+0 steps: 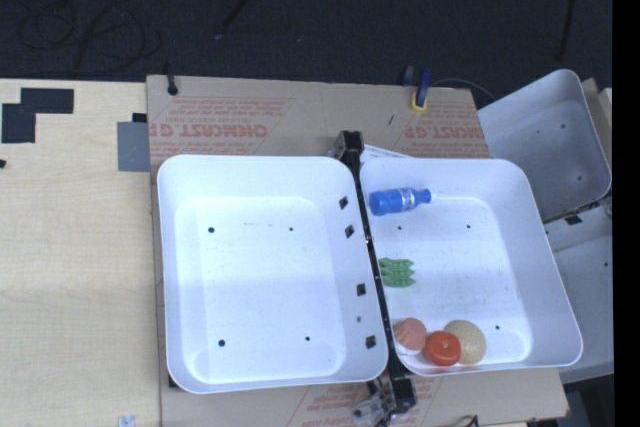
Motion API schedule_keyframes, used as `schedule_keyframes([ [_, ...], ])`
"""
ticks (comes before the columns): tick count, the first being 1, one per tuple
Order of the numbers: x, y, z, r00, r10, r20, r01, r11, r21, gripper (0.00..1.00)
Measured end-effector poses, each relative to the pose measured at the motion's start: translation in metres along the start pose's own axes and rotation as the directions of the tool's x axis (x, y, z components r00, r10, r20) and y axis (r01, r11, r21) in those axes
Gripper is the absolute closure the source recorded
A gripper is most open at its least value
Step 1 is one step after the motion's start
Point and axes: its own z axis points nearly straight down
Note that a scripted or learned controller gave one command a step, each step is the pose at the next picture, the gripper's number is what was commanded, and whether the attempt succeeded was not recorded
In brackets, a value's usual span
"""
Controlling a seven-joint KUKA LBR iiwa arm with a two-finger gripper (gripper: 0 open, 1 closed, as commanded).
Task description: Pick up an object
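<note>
Blue bottle (398,201) lies on its side at the far end of the right bin (520,255), near the divider, well apart from the other items. Small, blue body with a paler cap end pointing right. Likely light, stiff plastic, smooth and prone to roll, so best gripped across the middle of the body. Green toy (396,272) sits mid-bin; a red round piece (442,348), a tan one (468,339) and a pinkish one (409,333) cluster at the near edge. Left bin (180,295) alongside.
</note>
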Motion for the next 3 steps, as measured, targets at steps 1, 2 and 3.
schedule_keyframes([
  [1, 0.011, -0.003, 0.122, 1.0, 0.002, -0.01, -0.002, 1.0, 0.023, 1.0],
  [2, 0.0, 0.0, 0.014, 1.0, 0.0, 0.0, 0.0, 1.0, 0.002, 1.0],
  [3, 0.003, -0.005, 0.16, 1.0, 0.002, -0.011, -0.002, 1.0, 0.026, 1.0],
])
